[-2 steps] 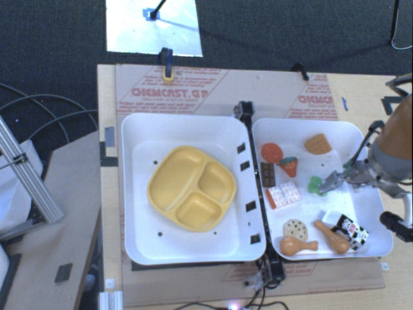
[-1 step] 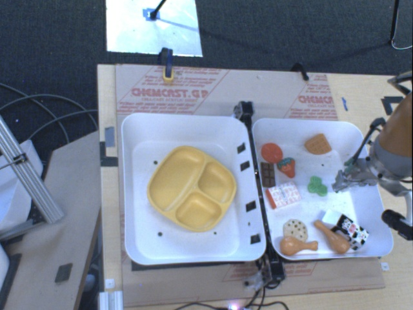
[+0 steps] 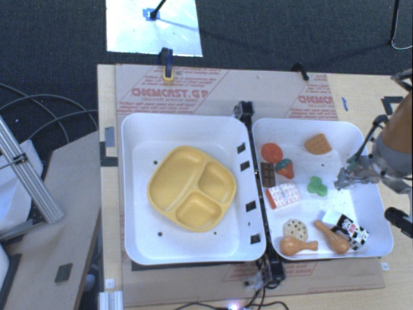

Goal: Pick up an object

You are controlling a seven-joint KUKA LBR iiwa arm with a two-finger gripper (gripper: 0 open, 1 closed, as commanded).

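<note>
Here tool [image 3: 345, 178] hovers beside green toy [image 3: 316, 186].

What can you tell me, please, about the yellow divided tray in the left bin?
The yellow divided tray looks like matte plastic, roughly square with rounded corners and three compartments, all bare. It lies flat and right side up, turned at an angle to the walls of the left bin, near the middle of its floor. Nothing else touches it.

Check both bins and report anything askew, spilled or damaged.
Nothing looks spilled or broken. The yellow tray sits turned at an angle in the left bin. In the right bin the toy foods lie loosely scattered, as you would expect. The claw hangs over that bin beside the green piece.
</note>
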